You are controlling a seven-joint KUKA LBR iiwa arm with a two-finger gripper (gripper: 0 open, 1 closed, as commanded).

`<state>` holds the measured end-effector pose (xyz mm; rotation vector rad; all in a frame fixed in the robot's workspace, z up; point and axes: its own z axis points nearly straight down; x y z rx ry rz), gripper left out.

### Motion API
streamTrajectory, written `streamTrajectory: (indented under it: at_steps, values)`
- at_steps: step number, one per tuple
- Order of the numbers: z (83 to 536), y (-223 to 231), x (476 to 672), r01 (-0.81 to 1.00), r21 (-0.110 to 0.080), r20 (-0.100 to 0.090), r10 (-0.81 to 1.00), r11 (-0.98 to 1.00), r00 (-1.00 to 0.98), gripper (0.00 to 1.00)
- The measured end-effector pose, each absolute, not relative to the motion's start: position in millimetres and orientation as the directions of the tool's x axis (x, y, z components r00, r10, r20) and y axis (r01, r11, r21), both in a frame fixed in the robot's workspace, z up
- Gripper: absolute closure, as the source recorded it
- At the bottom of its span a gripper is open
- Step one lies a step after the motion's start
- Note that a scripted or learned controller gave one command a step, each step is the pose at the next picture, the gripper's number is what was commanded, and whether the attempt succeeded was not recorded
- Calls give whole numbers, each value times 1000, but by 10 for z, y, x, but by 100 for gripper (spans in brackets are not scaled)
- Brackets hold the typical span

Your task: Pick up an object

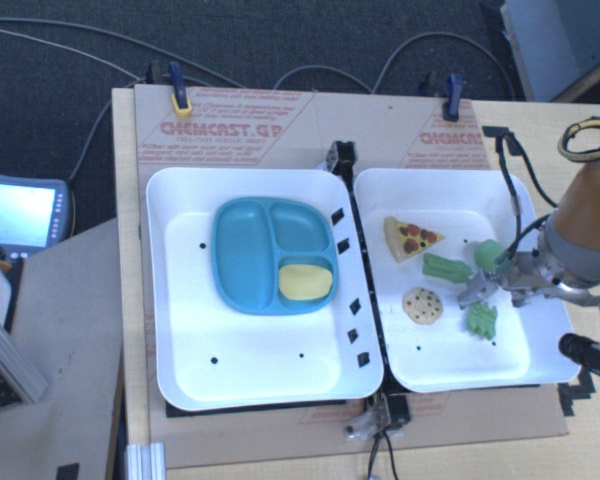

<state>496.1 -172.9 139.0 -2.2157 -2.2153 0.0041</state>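
The pincer (483, 290) hangs low in the right bin (450, 370) among green toy pieces (448, 266), near the cookie (421, 306) and pizza slice (410, 237). Whether it is apart or together, I cannot tell. Seemingly the reaching step; next, close and lift.

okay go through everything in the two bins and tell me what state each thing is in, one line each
blue divided plate: flat in the left bin, holding the yellow piece.
yellow piece: lying in the plate's lower right compartment.
pizza slice: flat in the right bin.
cookie: flat, apart from the others.
green pieces: lying beside the gripper.
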Motion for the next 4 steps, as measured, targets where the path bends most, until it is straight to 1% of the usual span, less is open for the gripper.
streamTrajectory:
  at_steps: [1, 2, 3, 4]
  values:
    - [859, -1719, 4950, 1000, -7, 4, 1000, 0, 0, 0]
    - [1002, -1724, 4969, 1000, 1, 2, 1000, 0, 0, 100]
    - [1632, -1748, 4967, 1000, 4, -1, 1000, 1, -1, 100]
    - [2154, -1703, 5073, 1000, 6, -2, 1000, 2, -2, 100]
